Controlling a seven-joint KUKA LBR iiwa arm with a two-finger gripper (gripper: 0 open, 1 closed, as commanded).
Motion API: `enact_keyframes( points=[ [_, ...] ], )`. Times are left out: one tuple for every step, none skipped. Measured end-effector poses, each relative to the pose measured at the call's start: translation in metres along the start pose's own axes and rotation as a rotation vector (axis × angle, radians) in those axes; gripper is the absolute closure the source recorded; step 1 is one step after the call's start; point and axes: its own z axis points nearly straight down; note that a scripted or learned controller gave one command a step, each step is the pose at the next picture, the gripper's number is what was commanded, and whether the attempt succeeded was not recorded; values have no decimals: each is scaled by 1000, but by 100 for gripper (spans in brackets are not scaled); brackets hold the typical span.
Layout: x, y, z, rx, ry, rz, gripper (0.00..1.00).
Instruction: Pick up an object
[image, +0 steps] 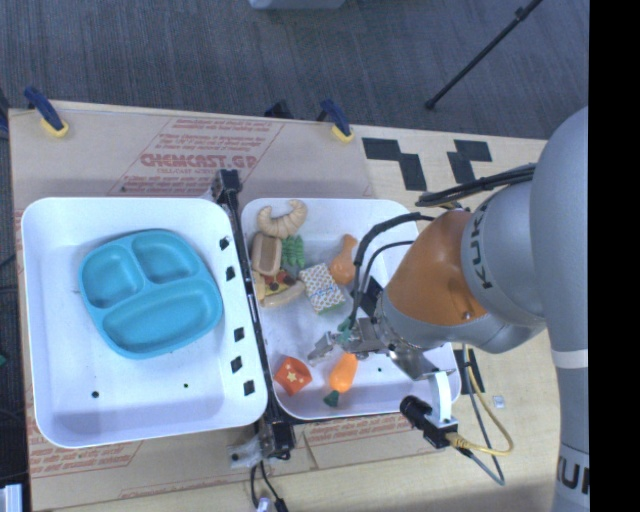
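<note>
Blue plate (150, 293), white bins (60, 400), orange carrot (343, 373).

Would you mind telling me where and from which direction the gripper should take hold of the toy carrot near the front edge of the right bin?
Grip the carrot across its orange body, at mid-length, coming straight down from above. It lies flat and slightly tilted, green top toward the bin's front wall, so the fingers should probably close across its narrow width. The red piece lies apart on its left, and the gripper is just above it.
</note>
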Motion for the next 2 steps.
enact_keyframes(
  points=[
    [-1, 1, -10, 0, -1, -5, 100],
    [51, 2, -106, -1, -1, 222, 100]
  ],
)
